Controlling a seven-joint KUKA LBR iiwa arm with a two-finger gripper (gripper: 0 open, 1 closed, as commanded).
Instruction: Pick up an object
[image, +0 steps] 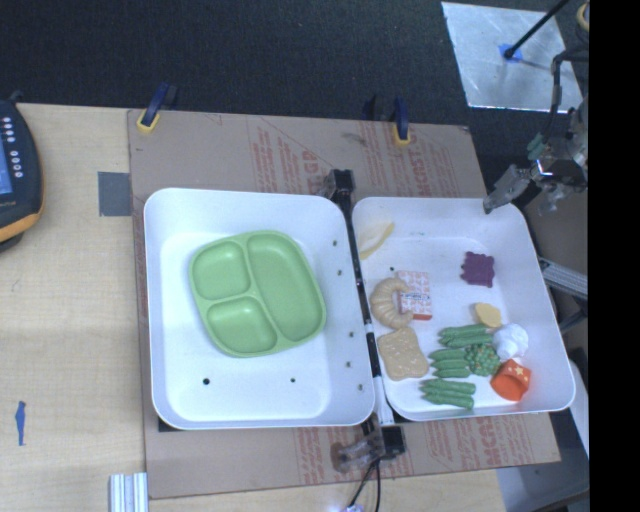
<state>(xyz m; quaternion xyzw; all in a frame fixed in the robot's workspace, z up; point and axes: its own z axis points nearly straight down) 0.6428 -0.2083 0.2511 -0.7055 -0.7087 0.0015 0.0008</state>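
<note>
The right bin (530, 235) holds several toy foods: a pale yellow slice (375, 238), a purple grape cluster (478, 267), a croissant (390, 300) lying against a red-and-white packet (418, 296), a tan cracker (402, 352), green bean pods (462, 335), a yellow chunk (487, 314), a white ball (511, 340) and an orange-red piece (511, 380). My gripper (505, 188) hangs just outside the bin's far right corner, above the rim. It touches none of the foods and nothing shows in its grasp.
The left bin (175, 380) holds a green divided plate (258, 292). Both bins rest on a cardboard sheet (250, 140) held by clamps. A handheld controller (15, 170) lies at the bench's left edge.
</note>
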